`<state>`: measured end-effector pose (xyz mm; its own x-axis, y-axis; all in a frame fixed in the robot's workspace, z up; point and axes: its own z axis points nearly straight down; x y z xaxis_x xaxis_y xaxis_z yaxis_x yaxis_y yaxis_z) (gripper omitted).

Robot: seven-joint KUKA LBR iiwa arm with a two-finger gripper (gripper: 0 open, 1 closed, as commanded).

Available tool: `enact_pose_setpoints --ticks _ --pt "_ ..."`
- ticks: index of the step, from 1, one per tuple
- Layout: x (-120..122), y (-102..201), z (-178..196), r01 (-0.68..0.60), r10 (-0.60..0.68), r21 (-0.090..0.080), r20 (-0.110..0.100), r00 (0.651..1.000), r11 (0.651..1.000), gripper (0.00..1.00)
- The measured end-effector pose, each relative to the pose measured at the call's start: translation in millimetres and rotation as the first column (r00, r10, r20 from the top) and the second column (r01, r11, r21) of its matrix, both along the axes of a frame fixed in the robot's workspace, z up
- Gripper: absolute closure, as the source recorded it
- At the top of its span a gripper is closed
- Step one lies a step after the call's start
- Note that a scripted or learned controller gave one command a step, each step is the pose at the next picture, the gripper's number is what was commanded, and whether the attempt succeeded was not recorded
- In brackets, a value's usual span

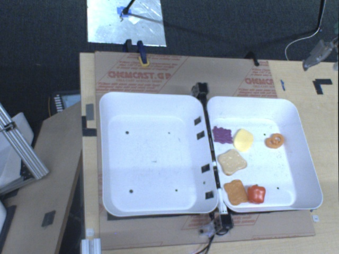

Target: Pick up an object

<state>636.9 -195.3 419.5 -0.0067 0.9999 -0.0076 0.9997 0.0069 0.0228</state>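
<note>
The right bin (296,115) holds several small toy foods. A purple cluster (221,135) lies close to the divider, with a pale yellow round piece (243,140) just right of it. An orange disc (274,141) sits further right, apart from the others. Below the yellow piece lies a beige toast slice (232,162). Near the front rim an orange-brown piece (235,191) and a red pepper-like piece (256,193) touch side by side.
The left bin (153,95) stands beside the right one, joined by a black clipped divider (207,142). A grey pointed part with a looped cable (319,53) hangs at the upper right edge. A shiny square sheet (126,14) lies beyond the bench.
</note>
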Motion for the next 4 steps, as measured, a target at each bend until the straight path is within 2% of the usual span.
enact_pose_setpoints --ticks 1,2,3,4 --pt "-20 -2 125 0.001 -0.001 0.001 -0.004 1.000 1.000 0.00" --pt "-42 78 116 -0.005 0.005 0.009 -0.020 1.000 1.000 0.00" --pt "-56 175 116 -0.008 0.008 0.011 -0.019 1.000 1.000 0.00" --pt "-56 168 127 0.000 0.000 0.008 -0.016 1.000 1.000 1.00"
